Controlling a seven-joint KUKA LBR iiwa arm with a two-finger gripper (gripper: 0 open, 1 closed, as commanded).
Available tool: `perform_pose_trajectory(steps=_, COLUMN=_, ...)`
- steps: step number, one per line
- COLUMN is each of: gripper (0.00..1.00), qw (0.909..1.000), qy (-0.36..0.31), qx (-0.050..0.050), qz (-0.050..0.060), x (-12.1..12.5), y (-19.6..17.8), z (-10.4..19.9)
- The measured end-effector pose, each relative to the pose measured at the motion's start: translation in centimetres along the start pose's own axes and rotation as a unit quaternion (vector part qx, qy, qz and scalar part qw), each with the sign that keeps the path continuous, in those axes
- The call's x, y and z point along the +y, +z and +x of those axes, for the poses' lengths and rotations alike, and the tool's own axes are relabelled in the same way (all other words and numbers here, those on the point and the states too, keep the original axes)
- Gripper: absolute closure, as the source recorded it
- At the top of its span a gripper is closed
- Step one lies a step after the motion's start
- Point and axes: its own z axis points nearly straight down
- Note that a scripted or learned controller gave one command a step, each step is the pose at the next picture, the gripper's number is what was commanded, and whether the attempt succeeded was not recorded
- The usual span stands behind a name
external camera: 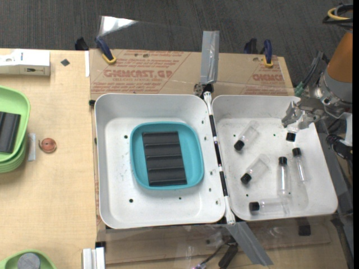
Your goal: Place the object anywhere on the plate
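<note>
- Nearest the lower rim of the right bin (331, 203), we see a clear vial (268, 207) with a black cap, lying flat with its long axis running left-right.
- Further up from that rim lie more capped vials: two upright-running ones (282, 175) and (299, 164) side by side, and two slanted ones (253, 171) and (245, 137) nearer the bin's left wall.
- At the bin's upper right corner we find the gripper (296, 118), hanging over the bin floor; we cannot tell how it is set or whether it grips anything.
- A small black cap (290, 137) sits just below the gripper, the closest piece to it; the other vials lie below and to its left.
- Left of the right bin, in the neighbouring bin, we see the teal plate (138, 161) carrying a dark ridged block (164, 158), so any picked vial must travel leftward across the shared wall.
</note>
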Motion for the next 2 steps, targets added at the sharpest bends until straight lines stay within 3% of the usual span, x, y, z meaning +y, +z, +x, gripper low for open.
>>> perform_pose_trajectory(steps=1, gripper=1.0, qw=0.9995, qy=-0.033, qx=0.001, qz=0.001, x=-0.9, y=-0.8, z=5.9)
perform_pose_trajectory(steps=2, gripper=1.0, qw=0.9919, qy=-0.127, qx=0.001, qz=0.001, x=-5.3, y=1.6, z=10.2)
